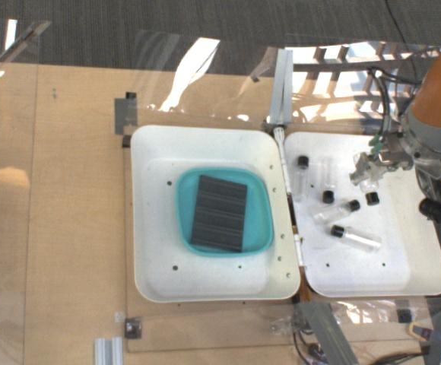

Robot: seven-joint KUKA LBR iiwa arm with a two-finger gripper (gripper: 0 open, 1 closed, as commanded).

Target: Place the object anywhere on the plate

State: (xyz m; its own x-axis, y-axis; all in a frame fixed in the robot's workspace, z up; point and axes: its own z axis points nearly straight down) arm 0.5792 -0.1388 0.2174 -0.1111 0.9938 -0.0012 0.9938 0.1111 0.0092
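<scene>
No readable writing on the dark block [219, 214] or plate [260, 233]; pincer [366, 170] state unclear.

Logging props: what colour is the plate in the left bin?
Teal plate, seen in the camera view, under a dark grey ribbed block.

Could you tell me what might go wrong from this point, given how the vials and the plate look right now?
1. The clear vials with black caps lie scattered close together in the right bin; the gripper may pinch two or slip off one.
2. A dark ridged block covers most of the teal plate, so a vial placed there could roll off.
</scene>
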